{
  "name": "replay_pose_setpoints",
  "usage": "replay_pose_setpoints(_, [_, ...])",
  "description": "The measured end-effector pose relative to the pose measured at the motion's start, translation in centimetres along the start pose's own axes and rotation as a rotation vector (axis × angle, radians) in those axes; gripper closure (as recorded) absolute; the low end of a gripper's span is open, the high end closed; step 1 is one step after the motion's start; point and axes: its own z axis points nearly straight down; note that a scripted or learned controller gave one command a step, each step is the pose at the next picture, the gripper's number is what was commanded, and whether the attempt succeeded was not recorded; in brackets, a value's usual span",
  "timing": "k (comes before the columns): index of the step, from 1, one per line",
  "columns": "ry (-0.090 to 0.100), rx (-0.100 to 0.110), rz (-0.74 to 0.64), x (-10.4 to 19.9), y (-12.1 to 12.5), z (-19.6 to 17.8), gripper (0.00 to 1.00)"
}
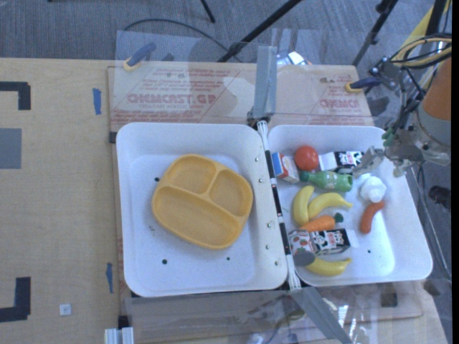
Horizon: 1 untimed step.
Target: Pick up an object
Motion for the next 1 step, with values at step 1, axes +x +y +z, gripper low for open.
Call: replay_pose_setpoints(1, [0.008,-0.009,-0.116,-1.91,0.31,8.71,0.0])
